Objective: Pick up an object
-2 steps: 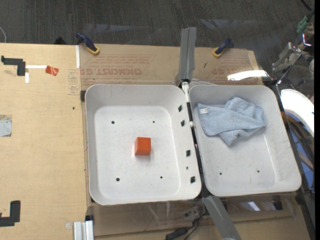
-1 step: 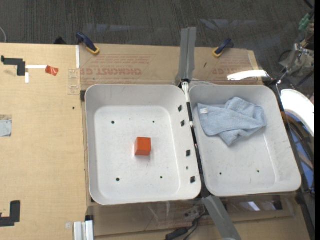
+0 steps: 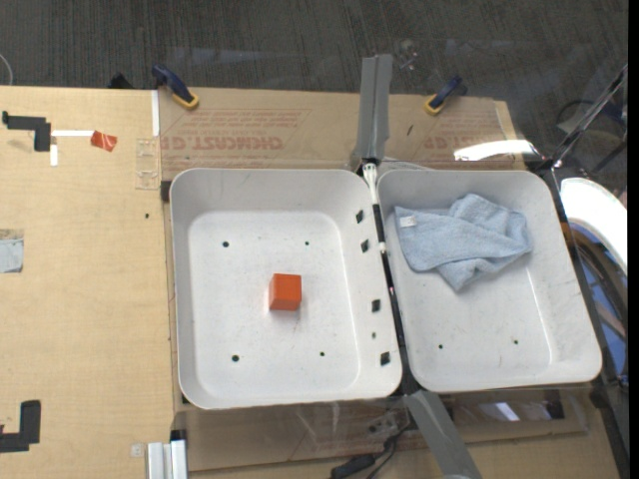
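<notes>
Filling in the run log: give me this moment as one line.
left bin: orange block near the middle, untouched | right bin: crumpled blue-grey cloth toward the back | pick: not yet done

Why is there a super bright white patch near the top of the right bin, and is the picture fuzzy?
In the camera view, the bright patch is glare on the brown cardboard behind the right white bin; the small orange cube and crumpled light-blue cloth look sharp, with soft shadows.
</notes>
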Action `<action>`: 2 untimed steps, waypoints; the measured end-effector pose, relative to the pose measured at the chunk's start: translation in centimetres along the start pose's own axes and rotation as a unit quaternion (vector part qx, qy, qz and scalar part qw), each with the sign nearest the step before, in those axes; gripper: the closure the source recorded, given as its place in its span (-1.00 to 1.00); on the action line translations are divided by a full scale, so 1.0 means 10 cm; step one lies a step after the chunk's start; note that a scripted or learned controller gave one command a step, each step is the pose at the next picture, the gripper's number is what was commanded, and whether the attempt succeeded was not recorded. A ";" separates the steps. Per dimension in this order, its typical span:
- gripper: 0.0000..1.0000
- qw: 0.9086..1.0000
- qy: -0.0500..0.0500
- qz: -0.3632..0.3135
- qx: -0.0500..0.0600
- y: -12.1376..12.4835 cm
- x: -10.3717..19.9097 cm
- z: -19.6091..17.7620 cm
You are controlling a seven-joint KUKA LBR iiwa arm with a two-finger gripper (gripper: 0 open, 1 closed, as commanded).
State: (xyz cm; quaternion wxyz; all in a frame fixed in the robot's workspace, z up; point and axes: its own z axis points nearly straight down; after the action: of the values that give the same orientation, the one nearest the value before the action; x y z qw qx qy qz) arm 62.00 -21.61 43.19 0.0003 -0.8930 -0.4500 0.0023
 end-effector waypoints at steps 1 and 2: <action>1.00 0.998 0.000 -0.055 0.001 -0.38 0.02 0.71; 1.00 0.999 0.000 0.039 0.000 -0.05 0.07 -0.09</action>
State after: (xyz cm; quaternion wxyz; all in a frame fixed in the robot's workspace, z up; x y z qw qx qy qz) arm 62.00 -20.80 44.04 0.0000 -0.9099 -0.4149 0.0017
